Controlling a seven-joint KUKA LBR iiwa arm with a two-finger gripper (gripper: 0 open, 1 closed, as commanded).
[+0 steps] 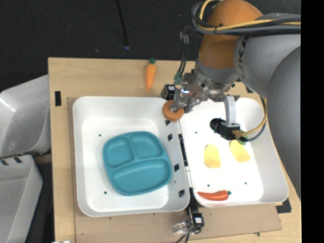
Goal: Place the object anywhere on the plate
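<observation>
Bottom edge first: small metal clip thing (185, 226) on the desk (61, 80) just below the seam between the two bins, can't tell what it is. Next up, a red chili pepper toy (213, 195) lying flat against the near wall of the right bin (255, 184).

My pincer (178, 104) sits over the far end of the divider between the bins, with a small round orange object (173, 112) right at its tip. Looks gripped, fingers closed around it, but the tip is cluttered so that's a judgement. The object is at the rim line, not yet over the target.

Teal divided plate (136, 162) lies in the middle of the left bin (83, 135), three compartments, nothing on it. It sits toward the near-left from where I am. Path judgement: lift enough to clear the bin rims, then travel across open bin floor; nothing stands between.

Other stuff: two yellow pieces, one (212, 156) mid right bin, another (240, 152) just beside it, near a black cable part (225, 128) hanging off my wrist. Carrot toy (150, 73) lies on the desk beyond the bins, well apart from the route.

Risk: a marginal grip could drop the object onto the divider.
</observation>
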